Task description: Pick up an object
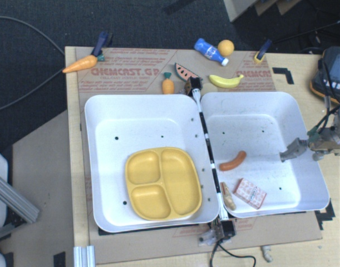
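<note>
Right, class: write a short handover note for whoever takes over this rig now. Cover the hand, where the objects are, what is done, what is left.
Hand: over the right bin's right side, carrying nothing visible.
Right bin: sausage near the divider, pink patterned packet toward the front, small brown piece at the front left corner.
Left bin: yellow divided plate.
Done: nothing picked yet.
Left: grasp and lift one object; the sausage and packet lie nearest.

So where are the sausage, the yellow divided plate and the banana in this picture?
sausage (232, 161): camera view, middle of its length, in the right bin.
yellow divided plate (162, 182): camera view, ridge where its compartments meet, in the left bin.
banana (225, 81): camera view, middle of its curve, behind the bins.
</note>
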`<state>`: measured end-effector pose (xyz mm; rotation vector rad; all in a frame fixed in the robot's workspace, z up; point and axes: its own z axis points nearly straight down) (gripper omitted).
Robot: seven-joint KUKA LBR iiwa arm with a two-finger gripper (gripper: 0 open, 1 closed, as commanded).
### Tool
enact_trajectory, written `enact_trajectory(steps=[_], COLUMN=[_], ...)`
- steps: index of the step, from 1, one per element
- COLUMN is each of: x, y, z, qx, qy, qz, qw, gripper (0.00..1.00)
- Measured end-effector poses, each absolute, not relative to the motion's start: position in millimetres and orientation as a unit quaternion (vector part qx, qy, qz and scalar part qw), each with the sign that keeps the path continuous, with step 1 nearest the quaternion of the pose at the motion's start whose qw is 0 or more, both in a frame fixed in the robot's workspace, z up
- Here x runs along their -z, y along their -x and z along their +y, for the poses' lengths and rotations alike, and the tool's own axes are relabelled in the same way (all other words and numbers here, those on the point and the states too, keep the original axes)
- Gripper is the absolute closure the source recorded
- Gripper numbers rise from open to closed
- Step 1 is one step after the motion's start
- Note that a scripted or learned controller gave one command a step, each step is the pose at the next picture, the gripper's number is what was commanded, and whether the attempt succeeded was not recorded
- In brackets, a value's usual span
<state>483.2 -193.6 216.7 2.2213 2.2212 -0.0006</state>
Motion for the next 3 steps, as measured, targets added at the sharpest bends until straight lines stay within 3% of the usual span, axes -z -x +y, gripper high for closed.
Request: enact_trajectory(steps=[1,2,3], x=[-172,-84,-94], y=[-508.6,-532.8,-533.0], z=[-112,-97,-97], qx=[0.0001,-0.0001,-0.0003], qy=[-0.707,-0.707,-0.707], qz=[0.707,0.707,0.707], qw=[-0.001,0.0,0.0], gripper=[0.0,0.0,1.0])
